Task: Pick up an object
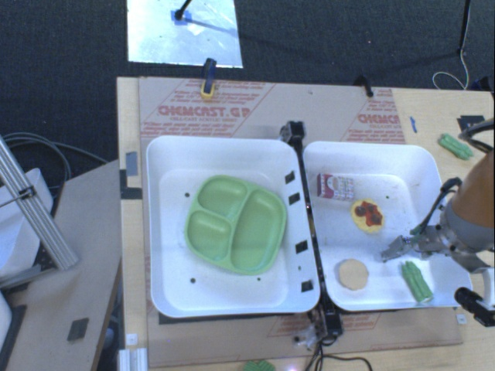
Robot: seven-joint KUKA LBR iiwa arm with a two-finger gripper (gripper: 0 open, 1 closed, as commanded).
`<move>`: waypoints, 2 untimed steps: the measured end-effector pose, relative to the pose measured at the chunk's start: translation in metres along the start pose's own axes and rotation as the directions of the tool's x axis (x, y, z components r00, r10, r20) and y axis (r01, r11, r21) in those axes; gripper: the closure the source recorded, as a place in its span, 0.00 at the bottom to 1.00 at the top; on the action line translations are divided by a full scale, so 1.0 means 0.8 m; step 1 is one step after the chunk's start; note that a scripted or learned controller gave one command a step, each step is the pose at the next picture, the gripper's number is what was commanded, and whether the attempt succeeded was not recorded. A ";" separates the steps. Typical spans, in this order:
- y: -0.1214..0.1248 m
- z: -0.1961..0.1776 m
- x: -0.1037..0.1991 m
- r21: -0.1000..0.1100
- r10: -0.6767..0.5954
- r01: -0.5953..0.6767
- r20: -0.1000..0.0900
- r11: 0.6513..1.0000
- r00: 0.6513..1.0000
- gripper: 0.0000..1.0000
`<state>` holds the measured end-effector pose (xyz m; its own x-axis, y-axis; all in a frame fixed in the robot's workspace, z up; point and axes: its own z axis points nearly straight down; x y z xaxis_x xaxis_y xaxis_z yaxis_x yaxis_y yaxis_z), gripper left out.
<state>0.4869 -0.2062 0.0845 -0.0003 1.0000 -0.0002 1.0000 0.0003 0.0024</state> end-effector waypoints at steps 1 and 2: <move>0.000 0.000 0.000 0.000 0.000 0.000 0.000 1.000 1.000 0.00; 0.001 -0.042 -0.001 -0.002 -0.003 0.003 0.001 1.000 1.000 0.00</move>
<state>0.4876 -0.2067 0.1180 -0.0036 1.0000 -0.0013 1.0000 0.0036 0.0046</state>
